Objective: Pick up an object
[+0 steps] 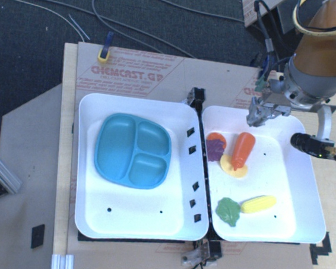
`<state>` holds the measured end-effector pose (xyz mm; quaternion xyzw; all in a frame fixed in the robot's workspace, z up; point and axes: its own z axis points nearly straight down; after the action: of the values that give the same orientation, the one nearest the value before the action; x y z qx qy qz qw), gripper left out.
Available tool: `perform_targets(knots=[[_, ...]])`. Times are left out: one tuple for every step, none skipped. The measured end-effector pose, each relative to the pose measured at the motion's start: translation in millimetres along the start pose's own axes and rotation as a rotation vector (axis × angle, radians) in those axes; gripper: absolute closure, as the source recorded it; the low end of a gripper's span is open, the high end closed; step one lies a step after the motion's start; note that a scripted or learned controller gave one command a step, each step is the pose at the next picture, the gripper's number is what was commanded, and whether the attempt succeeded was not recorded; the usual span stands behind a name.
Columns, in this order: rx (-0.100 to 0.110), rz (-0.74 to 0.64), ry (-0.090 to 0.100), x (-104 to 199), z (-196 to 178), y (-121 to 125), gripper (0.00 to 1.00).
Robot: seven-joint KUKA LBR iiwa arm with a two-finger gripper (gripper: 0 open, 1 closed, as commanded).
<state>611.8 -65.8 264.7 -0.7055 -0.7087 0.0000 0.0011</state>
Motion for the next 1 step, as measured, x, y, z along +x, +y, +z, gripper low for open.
perform_targets(knots=[[0.001, -0.002, 0.001, 61.0, 12.9, 10.2, 1.00]])
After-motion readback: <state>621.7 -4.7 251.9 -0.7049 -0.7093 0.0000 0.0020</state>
